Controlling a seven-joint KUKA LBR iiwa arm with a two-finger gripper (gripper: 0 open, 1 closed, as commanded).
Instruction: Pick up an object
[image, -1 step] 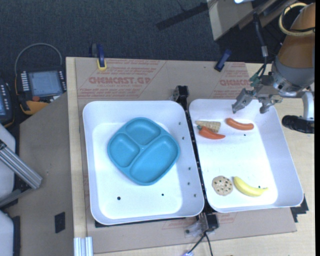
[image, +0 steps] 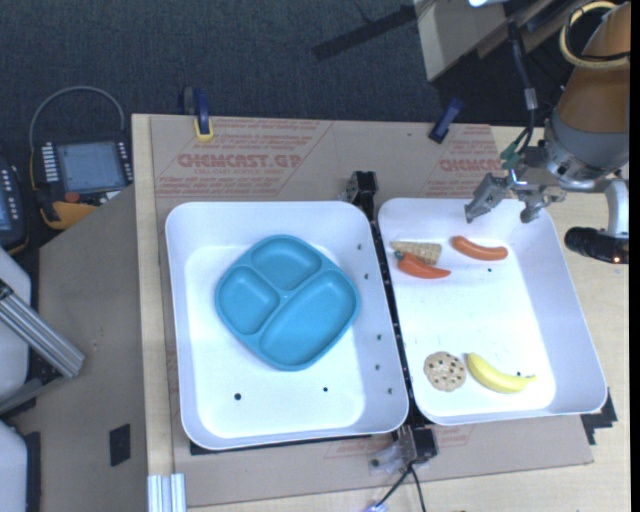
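- Right bin (image: 575, 300) holds five things: one sausage (image: 480, 248), one carrot (image: 423, 267), one wedge (image: 416, 249), one cookie (image: 445, 371), one banana (image: 497, 375).
- Left bin (image: 190, 300): one blue plate (image: 287, 300).
- Gripper (image: 506, 202) spread, nothing between its fingers, above right bin's far edge.

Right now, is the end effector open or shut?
Open: the end effector has its two fingers spread apart above the right bin's far edge, nothing between them.
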